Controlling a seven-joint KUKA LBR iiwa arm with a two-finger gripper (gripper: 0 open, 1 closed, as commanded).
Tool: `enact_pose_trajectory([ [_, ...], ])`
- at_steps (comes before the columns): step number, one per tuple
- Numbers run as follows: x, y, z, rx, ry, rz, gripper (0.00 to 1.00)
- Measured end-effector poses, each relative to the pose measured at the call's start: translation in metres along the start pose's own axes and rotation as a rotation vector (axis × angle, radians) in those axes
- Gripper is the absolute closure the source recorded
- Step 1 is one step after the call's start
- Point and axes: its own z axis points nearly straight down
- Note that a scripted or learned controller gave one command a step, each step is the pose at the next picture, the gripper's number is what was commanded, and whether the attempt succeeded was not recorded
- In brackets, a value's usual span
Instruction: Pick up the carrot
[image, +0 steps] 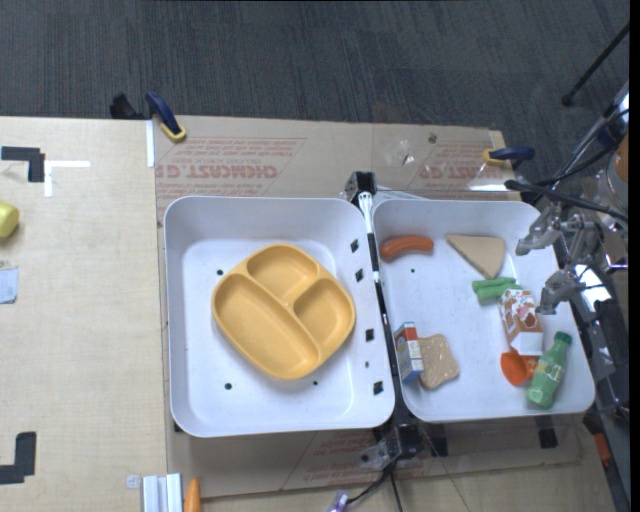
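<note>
A small bright orange piece (514, 368), which looks like the carrot, lies in the front right of the right bin (470, 405). It touches a green bottle (548, 372), which hides part of it. My gripper (545, 264) hangs over the bin's right side, behind the orange piece and apart from it. Its fingers (532, 236) are open with nothing between them. A longer orange-red piece (407, 246) with rounded ends lies at the back left of the same bin.
The right bin also holds a tan wedge (480, 253), a green piece (493, 290), a red-and-white carton (520, 315), a small box (406, 352) and a bread slice (438, 361). A yellow divided plate (285, 310) sits in the left bin.
</note>
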Motion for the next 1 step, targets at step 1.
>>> enact_pose_trajectory([
  [1, 0.0312, 0.0492, 0.1317, -0.001, 0.0, -0.17, 0.0],
])
